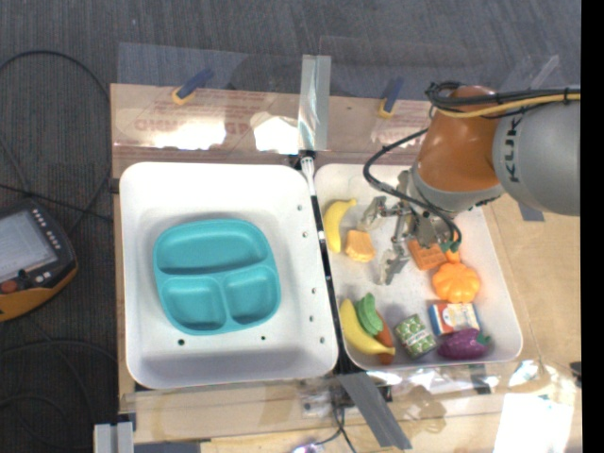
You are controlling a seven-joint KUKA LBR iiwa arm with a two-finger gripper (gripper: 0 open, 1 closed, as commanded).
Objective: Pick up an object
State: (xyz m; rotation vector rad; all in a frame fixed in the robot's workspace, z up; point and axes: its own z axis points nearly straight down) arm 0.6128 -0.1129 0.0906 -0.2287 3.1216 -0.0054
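Grey carpet round the bench, and my fingers (404, 237) hang spread open over the right white bin (502, 281), gripping nothing. Orange-yellow toy wedge (360, 245) just beside me, yellow plastic banana (337, 221) past it. Approach step; next, I reckon, centre, drop, close.

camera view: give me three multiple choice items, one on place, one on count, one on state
1. Where does the teal divided tray lie?
A. left bin
B. right bin
C. on the floor

2. How many toy bananas are in the right bin?
A. one
B. two
C. four

3. How does the gripper stand?
A. low over the right bin's toys
B. above the left bin
C. off the bench

Key: 1 A, the tray sits in the left bin. 2 B, one banana up top, another lower. 3 A, it hangs beside the cheese wedge.
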